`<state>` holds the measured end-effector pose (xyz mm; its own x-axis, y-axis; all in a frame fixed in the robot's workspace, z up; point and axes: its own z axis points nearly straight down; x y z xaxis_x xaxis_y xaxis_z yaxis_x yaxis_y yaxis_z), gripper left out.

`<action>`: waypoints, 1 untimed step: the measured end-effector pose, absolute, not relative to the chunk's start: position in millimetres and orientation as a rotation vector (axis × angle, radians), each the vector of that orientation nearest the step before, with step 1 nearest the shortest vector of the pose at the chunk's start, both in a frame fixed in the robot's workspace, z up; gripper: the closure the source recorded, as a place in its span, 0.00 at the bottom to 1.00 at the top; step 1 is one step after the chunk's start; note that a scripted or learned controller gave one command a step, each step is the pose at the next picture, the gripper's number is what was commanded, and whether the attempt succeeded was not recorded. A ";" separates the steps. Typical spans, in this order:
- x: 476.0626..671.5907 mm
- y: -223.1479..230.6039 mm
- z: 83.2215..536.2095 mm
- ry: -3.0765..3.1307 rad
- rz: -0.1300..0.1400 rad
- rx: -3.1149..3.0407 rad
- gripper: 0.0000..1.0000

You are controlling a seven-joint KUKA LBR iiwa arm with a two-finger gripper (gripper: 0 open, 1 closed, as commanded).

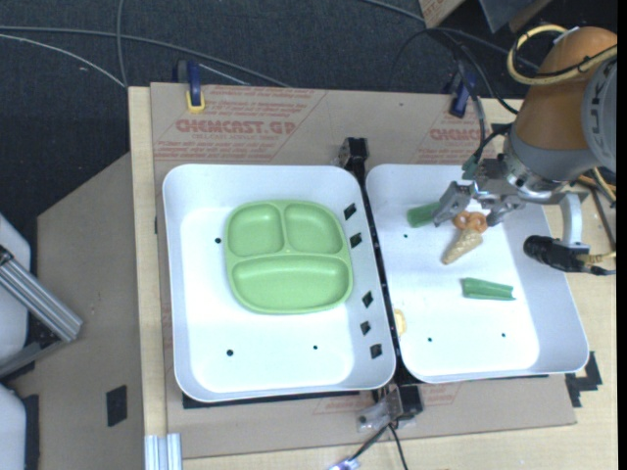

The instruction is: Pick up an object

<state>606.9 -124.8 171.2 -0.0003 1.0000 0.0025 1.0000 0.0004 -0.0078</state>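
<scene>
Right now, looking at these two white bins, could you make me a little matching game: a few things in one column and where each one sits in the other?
Things:
1. green plate
2. cone
3. green bar
4. hand

Places:
A. right bin, nearest the front, lying flat by itself
B. over the back of the right bin
C. middle of the left bin
D. right bin, just below the hand

Pairs: 1-C, 2-D, 3-A, 4-B

Brown bench (294,106) bearing two white bins: left bin (196,351); right bin (529,341), side by side
</scene>
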 end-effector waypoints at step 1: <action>607.0 -121.4 107.8 -2.216 0.006 -2.216 0.00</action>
